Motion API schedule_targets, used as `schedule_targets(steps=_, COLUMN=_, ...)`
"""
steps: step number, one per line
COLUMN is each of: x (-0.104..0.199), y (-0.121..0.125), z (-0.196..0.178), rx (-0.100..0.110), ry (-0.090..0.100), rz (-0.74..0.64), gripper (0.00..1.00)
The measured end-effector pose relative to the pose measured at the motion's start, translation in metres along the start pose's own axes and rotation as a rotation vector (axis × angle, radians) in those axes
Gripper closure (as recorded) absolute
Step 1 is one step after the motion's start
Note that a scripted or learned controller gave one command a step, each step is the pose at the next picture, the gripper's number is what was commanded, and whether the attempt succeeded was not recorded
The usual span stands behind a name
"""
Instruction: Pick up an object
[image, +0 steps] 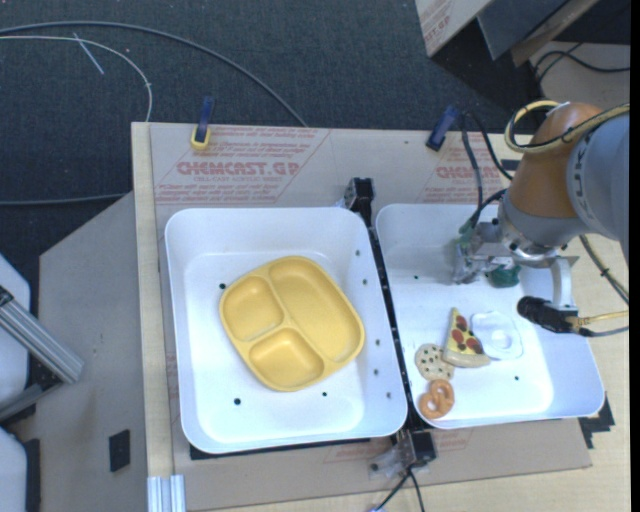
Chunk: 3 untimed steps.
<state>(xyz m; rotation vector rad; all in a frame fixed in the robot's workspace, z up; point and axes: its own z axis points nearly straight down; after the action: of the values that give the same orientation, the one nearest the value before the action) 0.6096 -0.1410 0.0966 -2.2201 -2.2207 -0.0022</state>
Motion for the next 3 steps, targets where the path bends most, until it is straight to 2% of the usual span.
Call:
schedule_targets(steps=2, x=-0.004, y=0.011, z=-0.092, rx=-0.006, ry=-0.003, rz=-0.001, gripper=1.00)
schedule_targets(steps=3, x=-0.005, y=0.017, z=-0.157, rx=-0.009, ry=-0.004, rz=-0.001, gripper=1.00)
